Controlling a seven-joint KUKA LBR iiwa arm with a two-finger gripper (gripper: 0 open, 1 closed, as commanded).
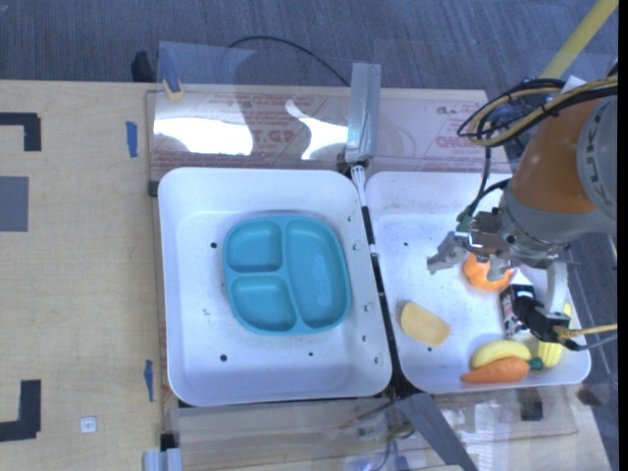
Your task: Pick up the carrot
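The carrot [496, 370] is orange with a green end and lies at the front edge of the right bin [412, 224], just under a yellow banana [498, 351]. My gripper [472, 260] hangs over the middle right of that bin, well behind the carrot and apart from it. Its fingers are spread open, one grey finger [442, 256] pointing left. A round orange toy fruit [485, 275] lies right beneath the gripper, partly covered by it. Nothing is lifted between the fingers.
A pale yellow wedge [424, 324] lies left of the banana. A small corn cob [549, 353] sits at the bin's front right corner. The left bin [186, 292] holds a blue divided plate [287, 273]. The arm and its cables fill the right side.
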